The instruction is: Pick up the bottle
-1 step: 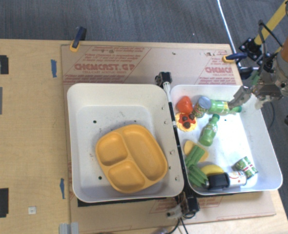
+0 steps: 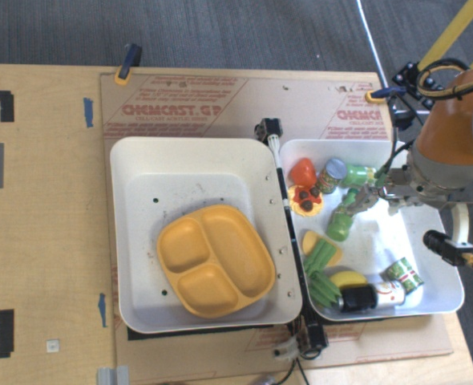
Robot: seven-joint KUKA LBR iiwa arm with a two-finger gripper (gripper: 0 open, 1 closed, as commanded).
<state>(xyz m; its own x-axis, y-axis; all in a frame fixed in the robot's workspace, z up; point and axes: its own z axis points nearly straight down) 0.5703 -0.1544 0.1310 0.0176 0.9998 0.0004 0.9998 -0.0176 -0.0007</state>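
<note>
Bottle (image 2: 342, 217) — top hidden under claw (image 2: 363, 196).

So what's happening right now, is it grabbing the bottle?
Gripper low in right bin, over green bottle. Grasp unconfirmed. Jar and toy food crowd close.

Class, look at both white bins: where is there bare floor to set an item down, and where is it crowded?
Free: left bin floor behind and left of the yellow tray; right bin middle, between green bottle and small can. Crowded: right bin's left side and front edge.
</note>
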